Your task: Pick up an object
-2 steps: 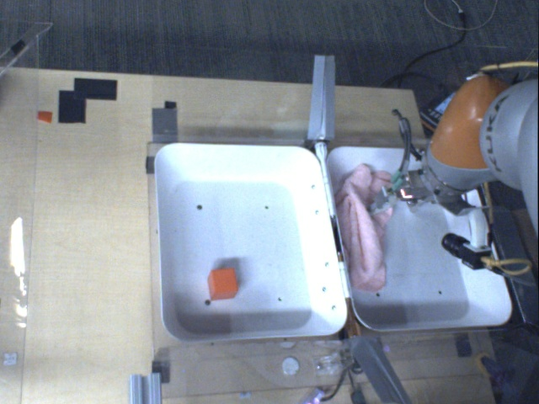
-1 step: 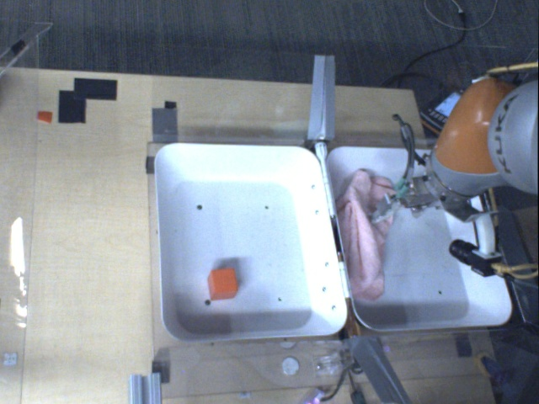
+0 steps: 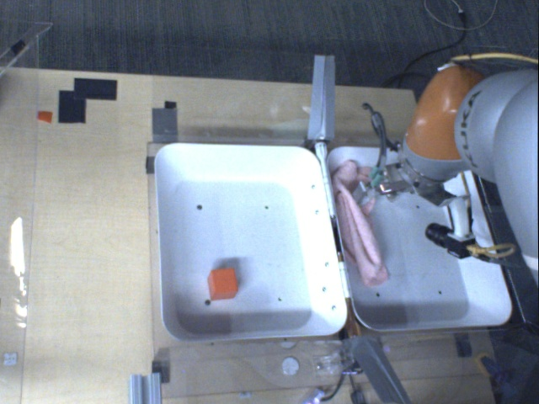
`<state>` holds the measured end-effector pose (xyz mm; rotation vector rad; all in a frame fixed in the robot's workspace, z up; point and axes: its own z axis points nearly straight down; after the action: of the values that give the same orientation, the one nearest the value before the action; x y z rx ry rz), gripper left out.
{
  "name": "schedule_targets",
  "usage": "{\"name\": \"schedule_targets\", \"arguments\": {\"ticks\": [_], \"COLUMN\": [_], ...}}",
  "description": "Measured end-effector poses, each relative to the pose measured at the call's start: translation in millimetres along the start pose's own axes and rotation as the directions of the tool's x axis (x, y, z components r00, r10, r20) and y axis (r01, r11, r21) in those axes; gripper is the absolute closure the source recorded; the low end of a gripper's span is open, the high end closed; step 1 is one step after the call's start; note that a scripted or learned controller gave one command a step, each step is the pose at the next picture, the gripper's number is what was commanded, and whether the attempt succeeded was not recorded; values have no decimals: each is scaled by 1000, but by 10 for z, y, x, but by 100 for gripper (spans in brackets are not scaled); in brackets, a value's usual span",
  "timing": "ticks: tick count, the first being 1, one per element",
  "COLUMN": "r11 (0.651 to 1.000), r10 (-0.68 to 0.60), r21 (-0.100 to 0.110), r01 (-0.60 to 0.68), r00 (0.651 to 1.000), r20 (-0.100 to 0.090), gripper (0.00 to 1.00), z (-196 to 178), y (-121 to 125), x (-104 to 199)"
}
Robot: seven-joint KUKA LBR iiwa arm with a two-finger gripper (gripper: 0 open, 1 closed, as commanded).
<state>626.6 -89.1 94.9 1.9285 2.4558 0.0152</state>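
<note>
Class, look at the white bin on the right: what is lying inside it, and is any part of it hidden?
Inside the right bin lies a pink cloth, stretched along its left wall. The arm and gripper reach over the bin's upper part, covering the floor beneath them.

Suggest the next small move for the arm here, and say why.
Probably a short descent onto the pink cloth. The pincer sits at the cloth's upper end in the right bin, apparently closest to that part. Whether it already grips the fabric cannot be told. The orange block lies far off in the left bin, so the cloth is the nearer target.
</note>
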Motion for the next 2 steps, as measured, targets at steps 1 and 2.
{"name": "schedule_targets", "arguments": {"ticks": [1,2], "r11": [993,993], "r10": [-117,-122], "r21": [19,3], "r01": [117,122], "r00": [993,993], "r20": [-12,0], "gripper": [0,100], "z": [18,-119], "y": [408,449], "x": [-167,-177]}}
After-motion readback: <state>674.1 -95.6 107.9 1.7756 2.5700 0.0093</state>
